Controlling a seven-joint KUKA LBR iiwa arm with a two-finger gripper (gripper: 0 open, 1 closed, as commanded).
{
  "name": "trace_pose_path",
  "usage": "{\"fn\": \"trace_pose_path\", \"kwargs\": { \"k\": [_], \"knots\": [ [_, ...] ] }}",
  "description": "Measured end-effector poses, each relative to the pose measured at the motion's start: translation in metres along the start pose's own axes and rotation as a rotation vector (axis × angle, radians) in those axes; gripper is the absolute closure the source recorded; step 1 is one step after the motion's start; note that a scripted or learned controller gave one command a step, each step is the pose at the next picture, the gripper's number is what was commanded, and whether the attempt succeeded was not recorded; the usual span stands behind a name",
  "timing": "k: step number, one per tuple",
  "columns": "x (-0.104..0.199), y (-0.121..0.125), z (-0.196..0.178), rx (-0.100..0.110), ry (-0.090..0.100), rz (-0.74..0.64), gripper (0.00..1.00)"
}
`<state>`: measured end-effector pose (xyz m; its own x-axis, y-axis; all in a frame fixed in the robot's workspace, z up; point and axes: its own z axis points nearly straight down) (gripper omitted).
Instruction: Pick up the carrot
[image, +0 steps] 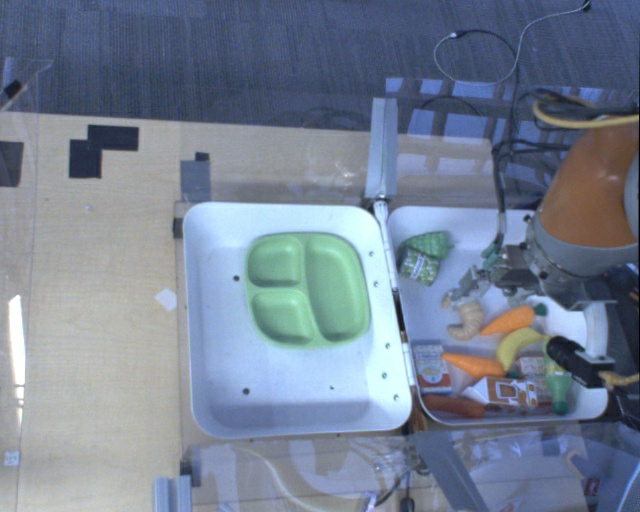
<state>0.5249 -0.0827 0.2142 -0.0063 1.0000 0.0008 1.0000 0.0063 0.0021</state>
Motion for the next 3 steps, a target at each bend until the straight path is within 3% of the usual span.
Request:
{"fn": "trace_pose_path", "kwargs": {
  "k": [1,2,3],
  "knots": [
    [-0.035,-0.026,0.119,-0.003,-0.001,0.062,0.0],
    [-0.034,-0.025,0.109,-0.005,0.0,0.062,1.0],
    [-0.034,-0.025,0.109,-0.005,0.0,0.062,0.0]
  ]
}}
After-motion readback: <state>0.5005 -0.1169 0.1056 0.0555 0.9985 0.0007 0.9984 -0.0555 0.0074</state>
